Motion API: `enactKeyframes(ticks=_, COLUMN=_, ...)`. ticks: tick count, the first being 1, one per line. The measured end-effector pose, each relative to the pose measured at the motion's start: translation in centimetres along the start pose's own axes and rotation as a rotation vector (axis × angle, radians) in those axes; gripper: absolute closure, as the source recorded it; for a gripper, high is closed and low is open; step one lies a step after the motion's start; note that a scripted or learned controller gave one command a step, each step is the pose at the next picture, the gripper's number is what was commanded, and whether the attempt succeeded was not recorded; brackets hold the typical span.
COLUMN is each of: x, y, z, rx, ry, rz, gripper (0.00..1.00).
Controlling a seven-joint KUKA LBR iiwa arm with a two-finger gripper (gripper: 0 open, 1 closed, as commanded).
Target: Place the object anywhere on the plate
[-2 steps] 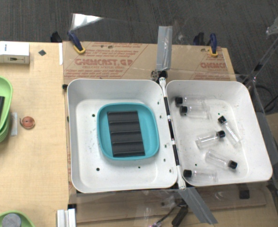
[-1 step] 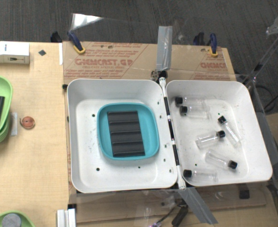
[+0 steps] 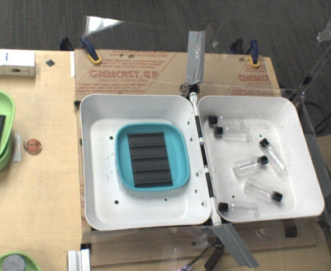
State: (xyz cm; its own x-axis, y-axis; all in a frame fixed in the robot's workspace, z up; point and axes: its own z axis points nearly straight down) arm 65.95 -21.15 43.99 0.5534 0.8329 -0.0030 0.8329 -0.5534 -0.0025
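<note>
A teal square plate (image 3: 123, 157) sits in the middle of the left white bin (image 3: 97, 208). A dark ribbed rectangular block (image 3: 149, 159) lies on the plate. In the right white bin (image 3: 300, 205) lie several clear plastic vials with black caps: one (image 3: 232, 131) near the back left, one (image 3: 250, 166) in the middle, one (image 3: 263, 192) toward the front right, one (image 3: 272, 153) at the right, and one (image 3: 235, 209) at the front left.
A cardboard sheet (image 3: 154, 72) held by clamps lies behind the bins. On the wooden bench at the left stand a green tray (image 3: 1, 117), a small orange disc (image 3: 33, 146) and a white box (image 3: 10, 64). A metal strip (image 3: 195, 55) stands upright behind the bins' joint.
</note>
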Motion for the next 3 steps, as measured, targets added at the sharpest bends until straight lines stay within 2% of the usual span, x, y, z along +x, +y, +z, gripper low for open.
enactKeyframes(ticks=3, x=0.0, y=0.0, z=0.0, rx=0.0, ry=0.0, rz=0.0, gripper=0.0)
